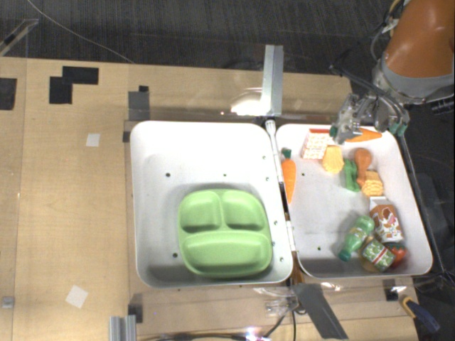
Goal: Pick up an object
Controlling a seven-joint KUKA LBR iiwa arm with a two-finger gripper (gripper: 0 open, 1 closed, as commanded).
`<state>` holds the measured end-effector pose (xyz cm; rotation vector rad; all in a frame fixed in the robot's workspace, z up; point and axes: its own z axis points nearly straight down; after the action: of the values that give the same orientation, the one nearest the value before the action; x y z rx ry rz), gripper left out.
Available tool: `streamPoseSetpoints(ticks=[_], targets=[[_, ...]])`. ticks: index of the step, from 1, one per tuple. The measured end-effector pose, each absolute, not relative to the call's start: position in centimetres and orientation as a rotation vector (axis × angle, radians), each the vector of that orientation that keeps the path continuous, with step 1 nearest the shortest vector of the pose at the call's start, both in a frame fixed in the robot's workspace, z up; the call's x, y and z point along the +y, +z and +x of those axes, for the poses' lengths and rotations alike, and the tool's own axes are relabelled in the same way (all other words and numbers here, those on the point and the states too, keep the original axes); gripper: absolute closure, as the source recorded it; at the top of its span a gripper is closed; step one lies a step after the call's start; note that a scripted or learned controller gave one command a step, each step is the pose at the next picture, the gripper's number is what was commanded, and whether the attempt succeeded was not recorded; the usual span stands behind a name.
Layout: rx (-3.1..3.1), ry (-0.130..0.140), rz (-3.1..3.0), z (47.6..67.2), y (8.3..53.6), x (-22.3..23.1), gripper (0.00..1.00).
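Observation:
My gripper [350, 124] hangs over the far edge of the right bin [320, 222], just above an orange piece [366, 135] that lies along the back wall. Close below it are a pink-and-white cracker pack [316, 146], a yellow food piece [333, 159] and a brown drumstick [362, 158]. A carrot [288, 177] lies against the bin's left wall. Toward the front right sit a small carton [387, 223], a green bottle [353, 237] and a green packet [377, 255].
The left bin [153, 190] holds a green divided plate [224, 231] at its front. A metal post [273, 84] rises behind the seam between the bins. A green stick [351, 176] and a waffle piece [371, 185] lie mid-right.

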<state>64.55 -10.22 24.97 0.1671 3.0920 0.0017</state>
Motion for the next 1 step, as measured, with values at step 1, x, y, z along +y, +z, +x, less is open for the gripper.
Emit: streamPoseSetpoints(ticks=[1], targets=[[3.106, 0.002, 0.394, 66.58, 27.56, -8.88, 1.00]])
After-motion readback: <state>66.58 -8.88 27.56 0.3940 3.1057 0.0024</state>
